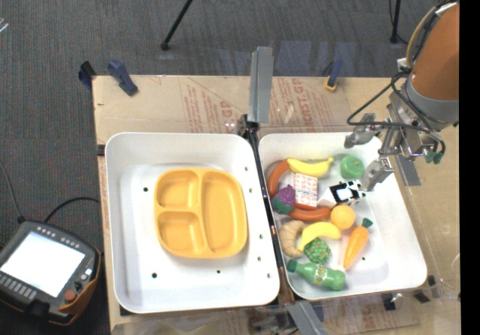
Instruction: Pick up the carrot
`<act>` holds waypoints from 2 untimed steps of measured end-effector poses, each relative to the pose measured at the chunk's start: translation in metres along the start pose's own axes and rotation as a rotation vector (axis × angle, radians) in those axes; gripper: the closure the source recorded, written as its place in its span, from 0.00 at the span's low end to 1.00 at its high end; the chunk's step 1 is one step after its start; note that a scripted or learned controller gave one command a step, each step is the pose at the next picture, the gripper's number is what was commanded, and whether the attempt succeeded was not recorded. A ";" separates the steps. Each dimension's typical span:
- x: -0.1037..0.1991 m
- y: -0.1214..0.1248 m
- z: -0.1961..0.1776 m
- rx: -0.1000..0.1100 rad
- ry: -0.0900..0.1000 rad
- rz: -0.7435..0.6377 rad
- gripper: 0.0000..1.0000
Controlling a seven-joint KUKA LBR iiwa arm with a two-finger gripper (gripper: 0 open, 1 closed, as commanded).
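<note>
The carrot (355, 245), orange with a small green top, lies aslant in the right bin (401, 251), towards its front right, green end pointing to the back. It touches the orange ball (343, 216) at its upper left. My gripper (365, 155) hangs above the back right part of that bin, well behind the carrot and apart from it. Its two fingers stand spread and open with nothing held between them. A green apple (352, 167) lies in the bin below them.
The right bin also holds two bananas (310, 167), a sausage (276, 174), grapes (283, 198), a black-and-white toy (346, 192), broccoli (316, 251) and a green bottle (319, 274) just left of the carrot. A yellow divided plate (201, 212) sits in the left bin (127, 176).
</note>
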State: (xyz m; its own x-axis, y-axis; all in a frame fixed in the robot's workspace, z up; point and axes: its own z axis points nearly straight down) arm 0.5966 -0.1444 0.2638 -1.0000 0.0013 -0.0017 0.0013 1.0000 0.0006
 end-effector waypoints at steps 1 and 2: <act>0.090 -0.023 0.069 -0.002 0.009 0.017 0.00; 0.072 -0.036 0.163 0.001 -0.005 0.104 0.00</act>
State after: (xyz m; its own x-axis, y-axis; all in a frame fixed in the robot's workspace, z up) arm 0.5251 -0.1798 0.1005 -0.9945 0.1049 -0.0062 0.1049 0.9945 0.0002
